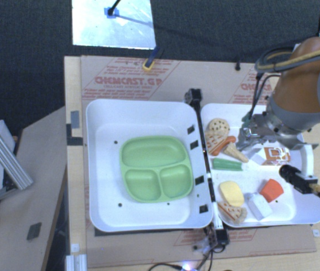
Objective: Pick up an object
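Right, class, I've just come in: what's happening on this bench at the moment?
A grey and orange robot arm reaches in from the right over the right bin, which holds a scatter of toy food: a green piece, a yellow piece, an orange-red block and a round cookie. Its gripper sits low among the items near the bin's middle. The left bin holds a green divided tray. Nothing is visibly lifted yet.

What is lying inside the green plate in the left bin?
The green plate in the left bin shows three bare compartments, with nothing lying in them. What is under the plate is covered.
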Robot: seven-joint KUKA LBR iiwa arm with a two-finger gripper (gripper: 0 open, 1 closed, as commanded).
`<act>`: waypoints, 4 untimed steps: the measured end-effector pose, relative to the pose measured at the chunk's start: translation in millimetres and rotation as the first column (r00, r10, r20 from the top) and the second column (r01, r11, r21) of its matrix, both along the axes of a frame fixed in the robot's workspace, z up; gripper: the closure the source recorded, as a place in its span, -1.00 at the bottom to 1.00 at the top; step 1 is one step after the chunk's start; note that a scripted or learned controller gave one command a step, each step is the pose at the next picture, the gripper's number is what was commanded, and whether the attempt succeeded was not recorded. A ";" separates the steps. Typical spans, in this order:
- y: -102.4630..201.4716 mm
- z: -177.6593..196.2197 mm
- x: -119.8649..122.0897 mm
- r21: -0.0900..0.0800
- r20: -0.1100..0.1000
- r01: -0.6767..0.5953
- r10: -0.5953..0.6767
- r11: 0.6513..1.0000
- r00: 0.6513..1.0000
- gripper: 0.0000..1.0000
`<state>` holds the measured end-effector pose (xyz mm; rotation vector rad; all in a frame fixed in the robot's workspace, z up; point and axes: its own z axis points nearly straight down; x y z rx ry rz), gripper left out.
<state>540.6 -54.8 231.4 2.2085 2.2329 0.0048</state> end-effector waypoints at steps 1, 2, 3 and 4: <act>56.0 -14.1 10.3 0.000 -0.002 0.001 -0.001 1.000 1.000 1.00; 60.3 -11.1 10.1 -0.001 -0.001 0.005 -0.005 1.000 1.000 1.00; 63.9 -4.9 15.6 -0.001 -0.001 0.004 -0.004 1.000 1.000 1.00; 67.8 -16.3 1.6 -0.001 -0.003 0.009 -0.009 1.000 1.000 1.00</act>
